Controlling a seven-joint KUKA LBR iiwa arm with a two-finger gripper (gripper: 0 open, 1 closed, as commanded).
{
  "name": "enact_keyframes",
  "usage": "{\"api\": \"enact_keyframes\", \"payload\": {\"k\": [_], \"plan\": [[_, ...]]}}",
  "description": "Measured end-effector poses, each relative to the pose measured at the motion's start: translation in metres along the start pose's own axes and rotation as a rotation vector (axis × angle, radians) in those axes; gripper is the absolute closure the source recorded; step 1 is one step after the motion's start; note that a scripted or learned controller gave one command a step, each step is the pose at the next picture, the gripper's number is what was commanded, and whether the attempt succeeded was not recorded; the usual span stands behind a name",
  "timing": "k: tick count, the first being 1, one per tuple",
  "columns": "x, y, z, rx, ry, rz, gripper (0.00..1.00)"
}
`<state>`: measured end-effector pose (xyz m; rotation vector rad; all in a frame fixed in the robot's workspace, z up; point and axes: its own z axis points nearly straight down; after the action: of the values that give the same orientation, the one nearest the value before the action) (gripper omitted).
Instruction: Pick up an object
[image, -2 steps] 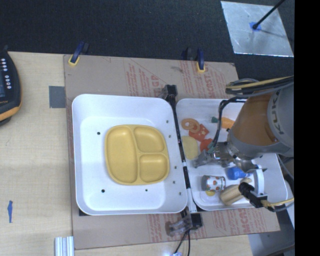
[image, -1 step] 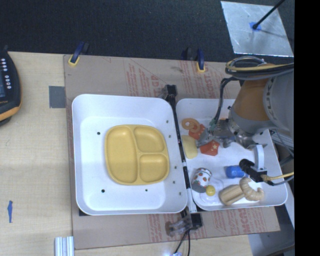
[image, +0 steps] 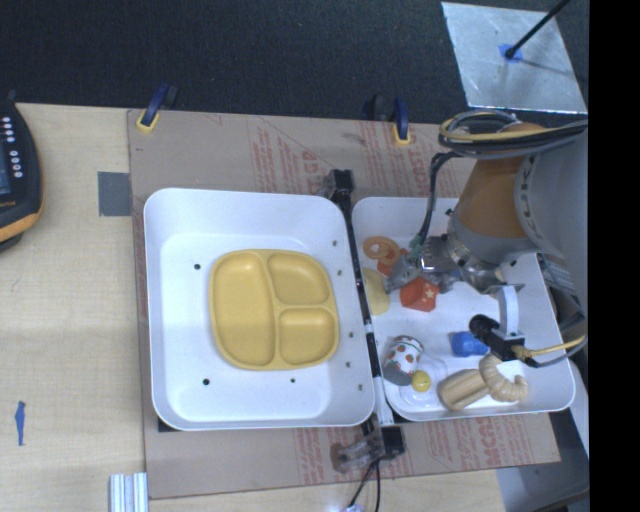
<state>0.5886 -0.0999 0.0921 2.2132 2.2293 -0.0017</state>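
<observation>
the fingers (image: 418, 268) of the grey arm hang low in the right-hand bin (image: 556, 310), at its upper left — whether they are spread or closed cannot be told at this angle, and nothing shows between them. the red block (image: 420, 295) lies just below them, touching or nearly so, which makes it the likeliest target; the move looks like a short drop. an orange ring (image: 380, 250) sits just to their left, a yellow piece (image: 375, 291) against the bin's left wall. further out: a blue piece (image: 466, 345), a spotted ball (image: 404, 353), a tan wooden shape (image: 480, 385). the left bin (image: 180, 390) holds a yellow divided tray (image: 273, 308).
</observation>
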Motion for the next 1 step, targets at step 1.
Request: {"api": "enact_keyframes", "payload": {"k": [1], "plan": [[-0.0017,-0.0003,-0.0103,0.000,-0.001,0.001,1.00]]}}
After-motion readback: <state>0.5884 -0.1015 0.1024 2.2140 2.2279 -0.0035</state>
